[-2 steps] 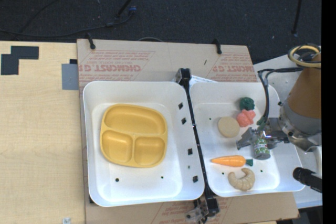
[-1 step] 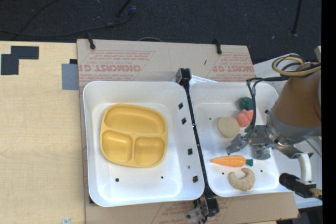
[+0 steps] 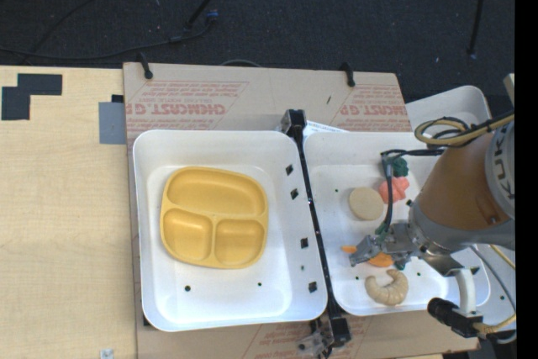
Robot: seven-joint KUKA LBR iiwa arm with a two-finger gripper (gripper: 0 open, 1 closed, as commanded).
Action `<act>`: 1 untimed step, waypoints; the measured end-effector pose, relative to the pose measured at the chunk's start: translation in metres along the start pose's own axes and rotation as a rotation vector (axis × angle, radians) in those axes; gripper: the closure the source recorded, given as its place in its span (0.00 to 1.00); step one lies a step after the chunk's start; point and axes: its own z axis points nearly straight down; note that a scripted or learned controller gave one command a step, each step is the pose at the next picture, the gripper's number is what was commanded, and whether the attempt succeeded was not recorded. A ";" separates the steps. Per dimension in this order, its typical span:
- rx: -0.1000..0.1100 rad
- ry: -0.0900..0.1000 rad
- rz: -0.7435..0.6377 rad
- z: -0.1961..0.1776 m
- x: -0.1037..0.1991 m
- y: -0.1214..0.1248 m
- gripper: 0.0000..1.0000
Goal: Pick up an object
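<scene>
End effector (image 3: 380,252) over orange piece (image 3: 380,261)

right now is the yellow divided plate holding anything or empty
Empty: the yellow divided plate sits upright in the left bin, and all three compartments show bare yellow.

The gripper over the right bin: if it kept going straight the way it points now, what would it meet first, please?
The gripper points down and leftward into the right bin. First it would probably meet the orange piece right at its tip, then the bin floor. Depth is unclear from this slanted view, so it might already be touching.
</scene>
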 end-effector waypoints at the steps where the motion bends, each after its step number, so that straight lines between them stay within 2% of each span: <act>1: -0.003 -0.001 0.004 -0.013 -0.001 0.001 1.00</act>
